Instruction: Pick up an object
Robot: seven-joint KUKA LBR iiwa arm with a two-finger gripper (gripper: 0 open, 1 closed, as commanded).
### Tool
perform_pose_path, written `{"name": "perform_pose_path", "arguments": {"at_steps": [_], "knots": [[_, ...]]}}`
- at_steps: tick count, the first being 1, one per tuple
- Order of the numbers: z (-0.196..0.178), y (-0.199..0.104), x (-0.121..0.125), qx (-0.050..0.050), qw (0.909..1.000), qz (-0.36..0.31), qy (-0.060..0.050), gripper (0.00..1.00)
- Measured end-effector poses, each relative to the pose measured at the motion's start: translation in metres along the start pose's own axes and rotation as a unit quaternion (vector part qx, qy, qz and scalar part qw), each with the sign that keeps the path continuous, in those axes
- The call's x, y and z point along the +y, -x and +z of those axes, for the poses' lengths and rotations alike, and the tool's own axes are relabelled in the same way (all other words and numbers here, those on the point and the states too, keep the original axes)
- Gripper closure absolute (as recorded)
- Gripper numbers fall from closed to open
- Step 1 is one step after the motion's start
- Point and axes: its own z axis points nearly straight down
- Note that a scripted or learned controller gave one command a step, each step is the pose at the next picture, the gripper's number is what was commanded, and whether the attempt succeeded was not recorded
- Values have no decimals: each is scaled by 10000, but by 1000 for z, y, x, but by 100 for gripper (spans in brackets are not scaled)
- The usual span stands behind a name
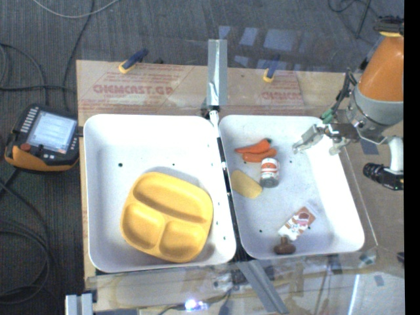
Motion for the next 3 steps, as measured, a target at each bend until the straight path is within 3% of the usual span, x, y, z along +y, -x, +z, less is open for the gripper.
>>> {"name": "perform_pose_path", "arguments": {"at_steps": [1, 2, 3], "knots": [[27, -46, 13, -8, 10000, -9, -6, 0], [131, -55, -2, 0, 9999, -105, 7, 0], [121, -54, -2, -3, 9999, -106, 8, 100]]}}
